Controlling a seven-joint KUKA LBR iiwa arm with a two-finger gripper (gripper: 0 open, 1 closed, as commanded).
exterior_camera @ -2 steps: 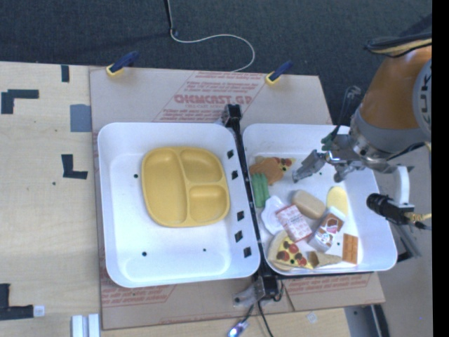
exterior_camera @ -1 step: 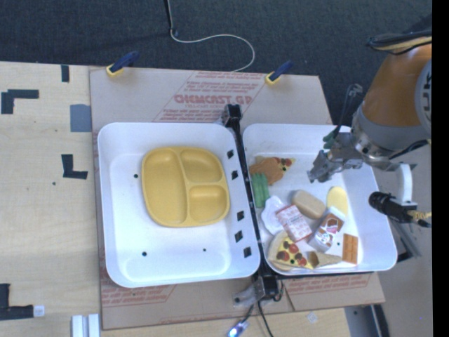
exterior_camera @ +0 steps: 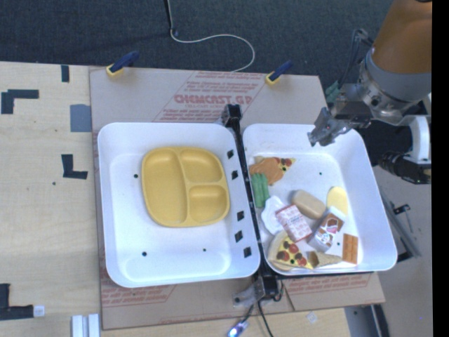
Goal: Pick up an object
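Observation:
The right bin [exterior_camera: 365, 181] holds several toy foods: a pizza slice with toppings [exterior_camera: 270, 167], a green piece [exterior_camera: 260, 189], a tan bread roll [exterior_camera: 309, 204], a pale yellow piece [exterior_camera: 338, 200], a small packet with a red label [exterior_camera: 293, 221], another pizza slice [exterior_camera: 291, 252] and an orange cracker [exterior_camera: 349, 248]. My gripper [exterior_camera: 324, 133] hangs above the bin's far right corner, away from all of them, with nothing visible between its fingers.
A yellow divided plate [exterior_camera: 186, 186] lies in the left bin [exterior_camera: 116, 209]. Both bins rest on a cardboard sheet [exterior_camera: 203, 97] held by two yellow-and-blue clamps [exterior_camera: 122, 62]. A white cable [exterior_camera: 210, 39] loops behind the bins.

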